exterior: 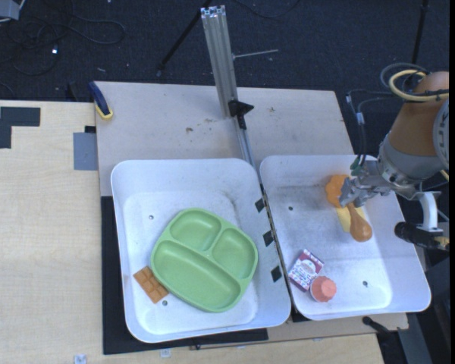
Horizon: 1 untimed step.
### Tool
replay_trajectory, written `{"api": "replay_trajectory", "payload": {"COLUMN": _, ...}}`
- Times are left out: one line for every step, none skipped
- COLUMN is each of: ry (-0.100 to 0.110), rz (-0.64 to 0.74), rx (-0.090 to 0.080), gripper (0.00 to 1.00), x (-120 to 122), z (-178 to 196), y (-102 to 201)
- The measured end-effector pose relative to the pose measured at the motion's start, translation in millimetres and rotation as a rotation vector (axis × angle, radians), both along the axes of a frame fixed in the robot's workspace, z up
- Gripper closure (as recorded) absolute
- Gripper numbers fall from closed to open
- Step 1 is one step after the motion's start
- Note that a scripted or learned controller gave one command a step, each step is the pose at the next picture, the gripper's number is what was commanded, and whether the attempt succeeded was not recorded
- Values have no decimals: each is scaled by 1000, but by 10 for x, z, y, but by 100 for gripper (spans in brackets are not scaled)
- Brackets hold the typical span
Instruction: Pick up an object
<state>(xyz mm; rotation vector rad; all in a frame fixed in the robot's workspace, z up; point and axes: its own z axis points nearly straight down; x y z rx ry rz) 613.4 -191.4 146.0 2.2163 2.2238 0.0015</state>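
**Op:** Bins first. Two white ones side by side on my feed. Left bin has a green plate with three compartments, nothing in any of them, and one small orange block lying just off the plate's lower left edge.

**Desk:** And the right one?

**Op:** Right bin holds more. I count one orange piece at the upper middle, one orange and yellow toy just below it, one small carton with a red and white label near the front, and one red-orange round piece touching the carton's lower right corner. Four things there, two on the left, six in all.

**Desk:** Can you read the carton?

**Op:** No, the print is too small for me to make out. No brand I can call.

**Desk:** Where's the arm?

**Op:** Reaching in from the right, orange band showing above the wrist. Gripper is low over the right bin, right between the orange piece and the top of the orange and yellow toy, close on both.

**Desk:** Open or closed? Holding anything?

**Op:** I can't tell from this angle; the tip is a grey blur against those two objects. Both look to be lying on the bin floor.
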Motion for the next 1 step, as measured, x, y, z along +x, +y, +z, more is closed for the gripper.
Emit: {"api": "replay_trajectory", "payload": {"ry": -2, "rz": 0, "rx": 0, "gripper": 100, "x": 85, "z": 532, "y": 69}}
